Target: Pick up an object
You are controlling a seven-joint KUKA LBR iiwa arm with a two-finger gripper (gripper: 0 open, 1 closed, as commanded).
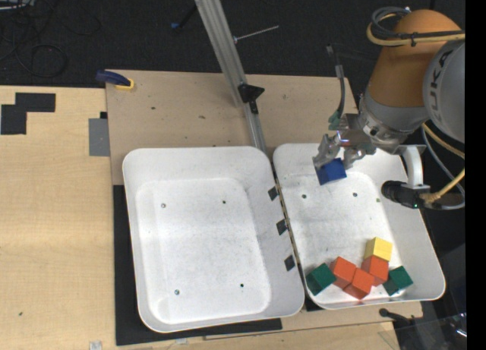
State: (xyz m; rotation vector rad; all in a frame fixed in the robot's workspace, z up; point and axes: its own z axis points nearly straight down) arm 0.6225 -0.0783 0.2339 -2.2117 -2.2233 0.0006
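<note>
Blue is the cube (pixel 331 171) that sits between the fingers of the gripper (pixel 332 160), lifted above the floor of the right bin (pixel 334 219) near that bin's far left corner. The claw is clenched on it: the metal fingers come down on either side of the cube's top, and the cube hangs tilted, one corner pointing down. The arm (pixel 406 75) reaches in from the right, its orange band broad above the grey wrist, with cables looping over the top of it.

At the near end of the right bin lies a cluster of blocks, well apart from the held cube. A yellow block (pixel 379 249) sits at the far side of the cluster, touching the orange blocks (pixel 358 274) packed together in the middle. A green block (pixel 320 276) lies at the left of the group, and a second green block (pixel 397 279) at the right, close to the bin's near right rim.

The left bin (pixel 203 234) lies just beside the right one, the two joined by small black clips (pixel 280 226) along the shared edge. A silver rail (pixel 225 45) slants up from between the bins toward the dark background. The bench (pixel 53 212) is pale wood, with a blue-and-yellow clamp (pixel 115 79) at its far left corner.
</note>
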